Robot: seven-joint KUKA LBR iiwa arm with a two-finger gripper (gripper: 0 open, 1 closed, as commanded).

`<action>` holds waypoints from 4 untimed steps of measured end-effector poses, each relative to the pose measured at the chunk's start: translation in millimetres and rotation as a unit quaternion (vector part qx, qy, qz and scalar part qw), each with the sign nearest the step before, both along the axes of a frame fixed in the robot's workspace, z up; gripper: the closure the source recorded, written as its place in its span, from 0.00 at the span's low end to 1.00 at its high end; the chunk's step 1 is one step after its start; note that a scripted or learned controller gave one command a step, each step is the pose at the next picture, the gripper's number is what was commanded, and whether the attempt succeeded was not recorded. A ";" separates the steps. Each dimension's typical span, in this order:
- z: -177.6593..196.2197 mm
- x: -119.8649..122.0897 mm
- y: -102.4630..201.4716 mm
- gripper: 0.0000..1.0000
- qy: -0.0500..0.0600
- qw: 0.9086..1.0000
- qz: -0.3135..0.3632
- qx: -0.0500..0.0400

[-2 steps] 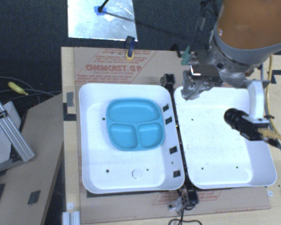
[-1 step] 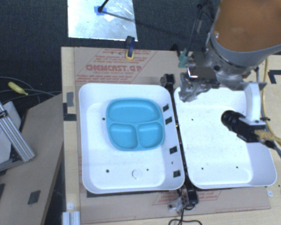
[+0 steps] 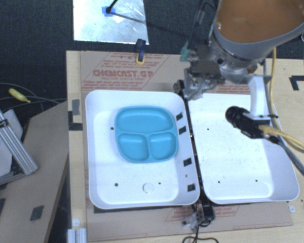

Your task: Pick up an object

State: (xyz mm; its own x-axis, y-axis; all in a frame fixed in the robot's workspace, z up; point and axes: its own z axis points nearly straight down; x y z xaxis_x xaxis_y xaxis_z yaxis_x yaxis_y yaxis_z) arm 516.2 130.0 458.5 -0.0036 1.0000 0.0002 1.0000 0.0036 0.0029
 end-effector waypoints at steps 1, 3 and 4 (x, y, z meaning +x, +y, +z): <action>-4.2 29.5 73.0 1.00 -0.001 1.000 0.001 0.001; -47.2 -29.6 12.4 1.00 0.001 1.000 -0.002 0.000; 15.6 -29.3 -35.3 1.00 -0.003 1.000 -0.003 0.000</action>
